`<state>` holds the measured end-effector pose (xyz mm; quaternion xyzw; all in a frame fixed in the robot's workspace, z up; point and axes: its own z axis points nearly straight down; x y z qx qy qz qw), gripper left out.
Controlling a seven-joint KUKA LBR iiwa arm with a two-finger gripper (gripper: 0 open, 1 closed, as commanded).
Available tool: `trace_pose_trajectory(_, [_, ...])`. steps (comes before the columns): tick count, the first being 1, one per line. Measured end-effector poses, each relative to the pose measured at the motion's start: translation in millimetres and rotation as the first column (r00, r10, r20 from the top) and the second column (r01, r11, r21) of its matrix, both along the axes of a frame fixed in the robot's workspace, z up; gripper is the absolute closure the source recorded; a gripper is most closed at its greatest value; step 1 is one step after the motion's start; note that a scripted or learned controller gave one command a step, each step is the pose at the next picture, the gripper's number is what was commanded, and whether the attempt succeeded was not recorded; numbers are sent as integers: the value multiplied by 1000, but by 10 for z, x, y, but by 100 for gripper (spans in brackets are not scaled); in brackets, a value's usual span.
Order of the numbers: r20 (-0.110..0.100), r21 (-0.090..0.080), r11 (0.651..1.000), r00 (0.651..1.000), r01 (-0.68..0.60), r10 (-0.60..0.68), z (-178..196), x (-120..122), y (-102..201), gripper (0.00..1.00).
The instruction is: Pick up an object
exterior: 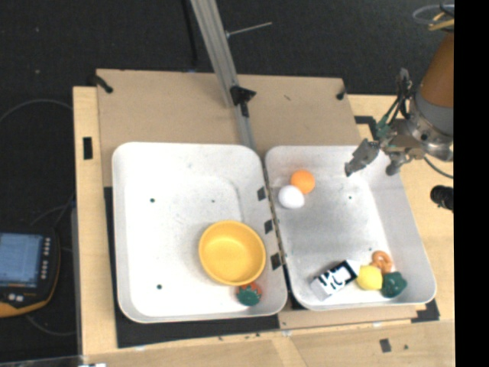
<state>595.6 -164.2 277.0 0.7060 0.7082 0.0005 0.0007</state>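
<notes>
Objects sit in both bins, none in the gripper. Left bin [153, 174]: a yellow bowl [232, 251], upright, near the front right corner; a small teal-and-red toy [249, 293] touching the bowl's front edge, tucked against the bin's front wall.

Right bin [336, 228]: an orange ball [303, 181] and a white ball [290, 197] touching each other near the back left, close to the divider between the bins. Front right corner holds a cluster: a black-and-white box [334, 279] lying tilted, a yellow fruit [370, 278] just beside it, a dark green piece [394, 284] touching the fruit's right side, and an orange ring [382, 261] just behind the fruit.

Arm [435, 90] enters from the right, orange band showing above the wrist. Gripper [377, 159] hangs over the right bin's back right corner, its two fingers [359, 160] spread apart with nothing between them. It is well apart from the front cluster and nearer the two balls, with bare bin floor between.

A grey metal post [218, 44] slants down from the top to the back of the bins. A handheld pendant [27, 270] lies at the far left, off the bench.
</notes>
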Motion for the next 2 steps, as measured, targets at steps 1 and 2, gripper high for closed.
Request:
trace_pose_trajectory(1, [0, 0, 1000, 1000, 0, 0, 0, 0, 0, 0])
trace_pose_trajectory(2, [-5, -2, 1000, 1000, 4, -4, -494, -85, -71, 0])
